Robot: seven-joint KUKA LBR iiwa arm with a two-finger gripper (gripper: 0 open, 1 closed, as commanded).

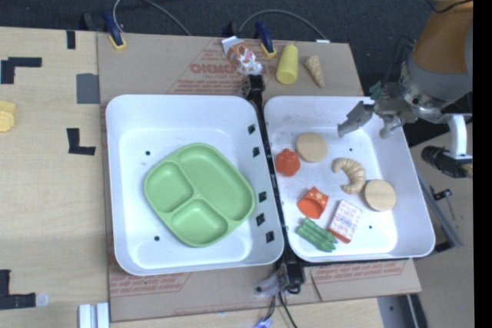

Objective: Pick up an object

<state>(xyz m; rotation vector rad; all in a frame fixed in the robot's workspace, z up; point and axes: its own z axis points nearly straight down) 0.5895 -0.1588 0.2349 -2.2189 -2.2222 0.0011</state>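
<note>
Toys for the picking lie loose in the right bin [400, 165], all of them below and to the left of the claw [370, 119]. Nearest it is a round biscuit [311, 147], with a red tomato [287, 162] just beside that. Below the claw sit a croissant [352, 173] and a second round biscuit [379, 194]. Farther down are an orange piece [312, 203], a small white carton [345, 220] and a green bean pod [316, 234].

Most of these pieces look flat or rounded, so I'd guess the fingers could skid off and shove a piece aside. The carton, pod and orange piece lie close together, and a drop there could nudge a neighbour.

The claw hangs over the bin's upper right part, spread wide, with nothing between its fingers and touching nothing that I can see.
</note>
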